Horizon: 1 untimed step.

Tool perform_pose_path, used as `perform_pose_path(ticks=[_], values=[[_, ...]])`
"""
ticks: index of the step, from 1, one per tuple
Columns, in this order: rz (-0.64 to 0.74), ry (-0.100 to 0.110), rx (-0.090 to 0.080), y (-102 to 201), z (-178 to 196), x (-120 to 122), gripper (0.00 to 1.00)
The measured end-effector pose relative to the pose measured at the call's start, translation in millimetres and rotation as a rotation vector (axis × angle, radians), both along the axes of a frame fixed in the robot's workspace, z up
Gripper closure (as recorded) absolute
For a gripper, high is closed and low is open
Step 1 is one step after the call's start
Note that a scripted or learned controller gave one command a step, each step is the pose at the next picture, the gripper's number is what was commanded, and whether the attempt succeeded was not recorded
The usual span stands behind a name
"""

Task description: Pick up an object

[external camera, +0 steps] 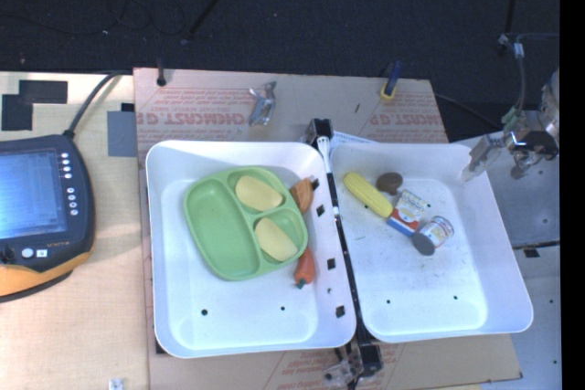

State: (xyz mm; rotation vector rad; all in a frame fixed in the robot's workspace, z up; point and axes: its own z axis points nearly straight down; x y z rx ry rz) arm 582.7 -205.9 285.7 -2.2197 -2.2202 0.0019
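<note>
The pincer (498, 151) sat at the right edge of the frame, just beyond the upper right corner of the right-hand shallow white plastic bin (475, 306), and whether its tips were apart or together could not be told from this angle. It carried nothing that could be seen, so the pick looked not yet begun.

The likeliest targets lay clustered in the upper middle of that bin: a yellow corn-cob-shaped toy (367, 194), a small dark round disc (389, 182) just beside it, and a clear tube-like item with red and blue markings and a grey cap (419, 226) touching the cob's lower end. Packed so close, they would probably crowd any grasp.

In the left-hand white bin (238, 324) a green three-section plastic tray (212, 224) held two pale yellow oval pieces (259, 193), each in its own compartment, while two orange carrot-like pieces (303, 268) lay wedged between tray and bin wall.

Both bins rested on brown printed cardboard (201, 110) over the counter (82, 324). A teach pendant with a blue screen (37, 205) lay at the left; behind was dark floor with cables.
</note>
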Motion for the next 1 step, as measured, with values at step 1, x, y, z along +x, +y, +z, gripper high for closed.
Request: perform_pose_path(ticks=[1], values=[[0.004, 0.01, 0.005, 52.4, -125.6, 10.0, 0.0]])
